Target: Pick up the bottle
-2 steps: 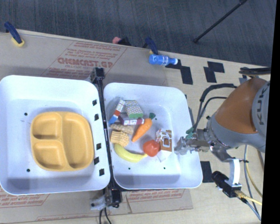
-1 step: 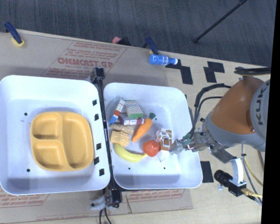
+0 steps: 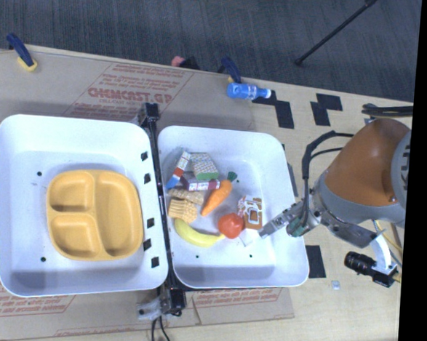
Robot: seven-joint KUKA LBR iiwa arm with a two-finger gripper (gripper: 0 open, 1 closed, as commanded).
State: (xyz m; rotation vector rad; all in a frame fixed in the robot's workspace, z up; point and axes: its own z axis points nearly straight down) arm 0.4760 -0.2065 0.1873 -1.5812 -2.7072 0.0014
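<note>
In the right bin (image 3: 265,264), a pile of toy food lies left of centre. What looks like the bottle (image 3: 202,182), small and dark with a green end, lies on its side in that pile, between a grey box (image 3: 201,164) and a carrot (image 3: 217,195). My gripper (image 3: 270,228) hangs low at the bin's right side, just right of a small printed carton (image 3: 252,212) and a red tomato (image 3: 231,225). It is well apart from the bottle, and nothing shows in its grasp.
A banana (image 3: 194,235), a waffle piece (image 3: 183,204) and a blue-and-red item (image 3: 176,178) sit in the same pile. The left bin (image 3: 18,145) holds a yellow divided tray (image 3: 94,213). A blue clamp (image 3: 242,91) lies on the bench behind.
</note>
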